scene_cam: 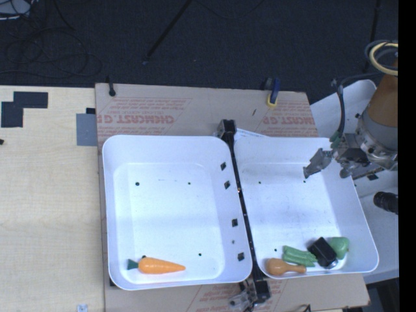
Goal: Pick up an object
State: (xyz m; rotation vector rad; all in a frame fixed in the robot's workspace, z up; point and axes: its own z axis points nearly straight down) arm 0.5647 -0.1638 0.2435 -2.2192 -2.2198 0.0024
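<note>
The claw (325,158) hangs above the far right part of the right bin (286,207), with nothing between its fingers; whether they are spread or closed I cannot tell. It looks like the approach step, before any grasp. The nearest things lie well apart from it, in that bin's near right corner: a black block (323,251) resting against a green vegetable (298,256) and an orange gourd (284,267). A carrot (159,266) lies in the left bin (166,207). The next move calls for travelling toward that corner and descending over one piece.
</note>
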